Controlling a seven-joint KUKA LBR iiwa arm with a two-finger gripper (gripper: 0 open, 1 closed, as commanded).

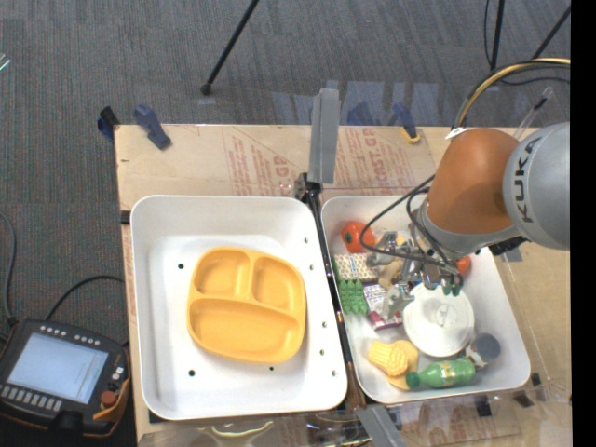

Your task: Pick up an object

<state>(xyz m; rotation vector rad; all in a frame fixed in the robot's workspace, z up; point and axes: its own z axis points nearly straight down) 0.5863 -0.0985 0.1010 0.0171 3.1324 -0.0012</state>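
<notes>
Jaws are hanging over the right bin's clutter, state unclear; the corn cob is probably light, graspable across its middle.

Grey KUKA arm, orange band, black cables, metal gripper

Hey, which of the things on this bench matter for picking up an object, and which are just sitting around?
Part of the job:
gripper, down in the right bin
corn cob
green bottle
white round lid
tomato
green block

Just lying about:
yellow divided plate in the left bin
teach pendant
</notes>
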